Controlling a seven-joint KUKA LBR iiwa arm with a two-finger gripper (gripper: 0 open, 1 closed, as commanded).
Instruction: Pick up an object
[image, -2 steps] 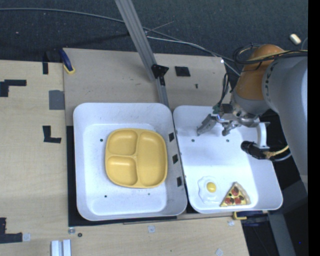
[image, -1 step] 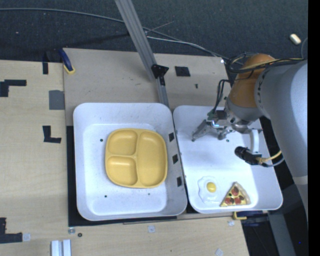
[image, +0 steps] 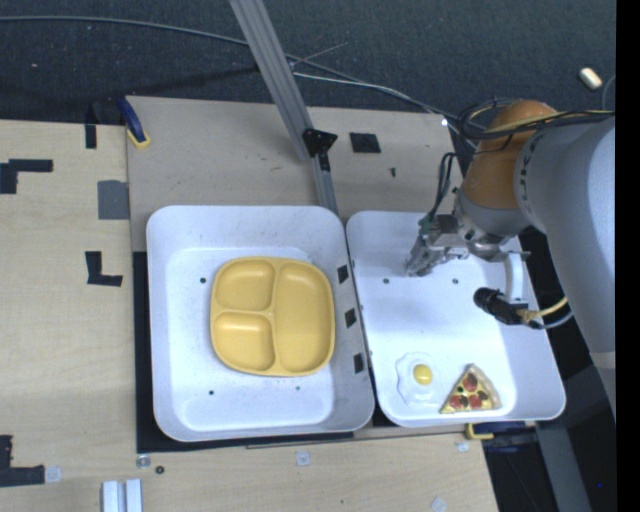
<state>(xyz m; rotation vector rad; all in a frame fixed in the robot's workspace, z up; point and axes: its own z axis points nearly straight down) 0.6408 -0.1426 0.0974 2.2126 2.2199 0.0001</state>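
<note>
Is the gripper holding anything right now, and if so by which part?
Nothing is held. The gripper sits over bare floor in the right bin; the fried egg and pizza slice lie apart near the front.

The grey arm (image: 575, 215) enters from the right of the camera view, its thick body bent downward and leftward. An orange band (image: 500, 160) rings it just above the wrist, up and to the right of the hand. The hand (image: 428, 255) hangs at the arm's left end, its metal fingers pointing down and to the left. Nothing shows between them. A dark cable runs from the wrist, looping below and to the right of the hand.
</note>
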